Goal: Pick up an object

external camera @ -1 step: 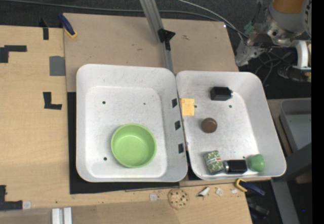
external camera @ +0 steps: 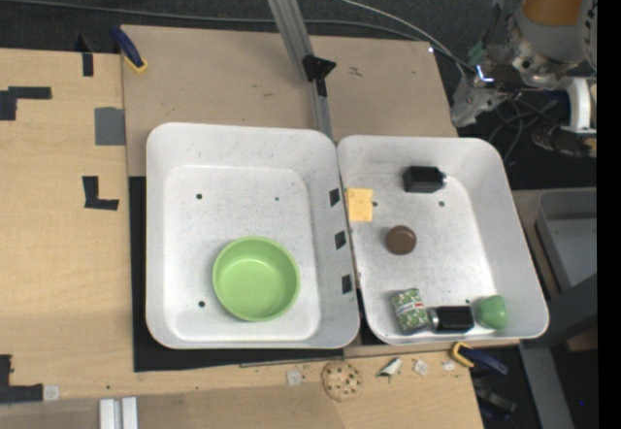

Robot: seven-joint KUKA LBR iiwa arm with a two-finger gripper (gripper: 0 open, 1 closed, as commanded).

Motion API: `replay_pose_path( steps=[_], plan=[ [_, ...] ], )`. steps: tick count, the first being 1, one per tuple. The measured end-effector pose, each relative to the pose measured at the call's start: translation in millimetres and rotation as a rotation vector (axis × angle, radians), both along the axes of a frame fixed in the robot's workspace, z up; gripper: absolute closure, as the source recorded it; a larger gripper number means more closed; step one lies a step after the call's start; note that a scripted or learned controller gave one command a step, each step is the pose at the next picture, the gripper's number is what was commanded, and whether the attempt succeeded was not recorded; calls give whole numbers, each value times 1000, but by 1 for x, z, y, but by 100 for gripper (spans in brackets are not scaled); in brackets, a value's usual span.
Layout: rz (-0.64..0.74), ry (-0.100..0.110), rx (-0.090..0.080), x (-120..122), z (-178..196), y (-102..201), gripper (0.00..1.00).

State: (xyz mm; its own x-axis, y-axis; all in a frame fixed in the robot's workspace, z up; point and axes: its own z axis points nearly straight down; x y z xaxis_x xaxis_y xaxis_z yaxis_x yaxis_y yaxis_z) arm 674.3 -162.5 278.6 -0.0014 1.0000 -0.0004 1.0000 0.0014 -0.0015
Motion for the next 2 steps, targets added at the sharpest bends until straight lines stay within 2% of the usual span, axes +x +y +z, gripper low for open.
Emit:
replay_pose_path(
  steps=[1,2],
  plan=[
    [0,5,0,0,-44,-1,0],
    [0,5,0,-7,-108,4,0]
  ],
)
